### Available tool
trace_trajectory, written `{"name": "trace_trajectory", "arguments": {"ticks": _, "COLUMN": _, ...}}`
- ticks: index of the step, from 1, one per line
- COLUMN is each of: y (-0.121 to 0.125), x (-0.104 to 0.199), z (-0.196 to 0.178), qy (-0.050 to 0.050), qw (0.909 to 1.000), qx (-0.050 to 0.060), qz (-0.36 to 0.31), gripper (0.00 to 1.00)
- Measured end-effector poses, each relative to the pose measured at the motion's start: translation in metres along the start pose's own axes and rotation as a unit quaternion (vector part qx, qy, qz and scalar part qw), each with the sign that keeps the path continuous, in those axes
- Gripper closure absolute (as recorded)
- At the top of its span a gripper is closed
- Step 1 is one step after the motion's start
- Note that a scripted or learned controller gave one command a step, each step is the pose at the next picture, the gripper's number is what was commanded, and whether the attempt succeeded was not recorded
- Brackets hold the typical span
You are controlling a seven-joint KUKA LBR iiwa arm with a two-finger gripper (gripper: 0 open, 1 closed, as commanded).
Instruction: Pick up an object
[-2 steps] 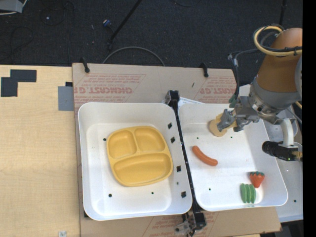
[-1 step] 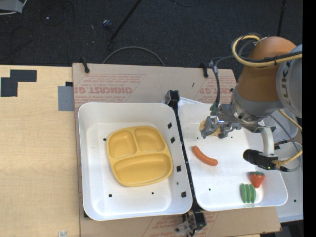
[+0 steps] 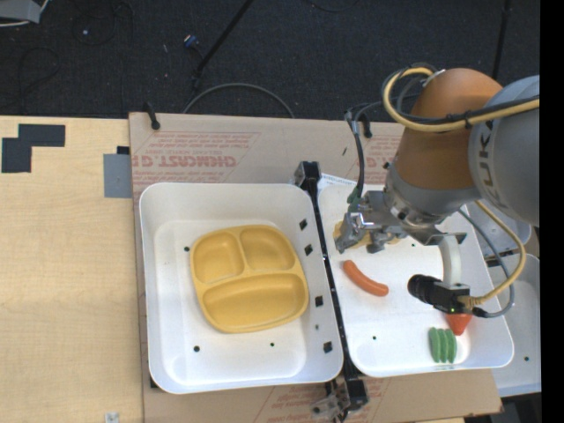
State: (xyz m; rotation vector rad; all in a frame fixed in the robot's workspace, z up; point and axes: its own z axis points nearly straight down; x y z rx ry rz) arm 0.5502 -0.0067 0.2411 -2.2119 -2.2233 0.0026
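We are looking down on a pale wooden bench [image 3: 62,263] bearing two white bins on a sheet of cardboard [image 3: 220,152], with dark floor running across the top of the frame.

The grey arm [image 3: 449,139] is reaching in from the right, and its gripper [image 3: 359,227] is hanging over the upper left part of the right bin [image 3: 397,346], close to the divider; we cannot tell whether it is released or clenched. An orange sausage [image 3: 365,278] is lying on the bin floor just below the gripper in the frame. A green pod [image 3: 443,345] and a red-orange piece [image 3: 458,323] are sitting near the bin's lower right corner. A yellow divided plate [image 3: 249,276] is resting in the middle of the left bin [image 3: 167,210].
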Motion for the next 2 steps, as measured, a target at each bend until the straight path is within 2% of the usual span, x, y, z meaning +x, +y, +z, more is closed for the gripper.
{"name": "trace_trajectory", "arguments": {"ticks": 2, "y": -0.032, "x": 0.091, "z": 0.017, "qy": -0.001, "qw": 1.0000, "qx": 0.001, "qz": 0.000, "gripper": 1.00}}
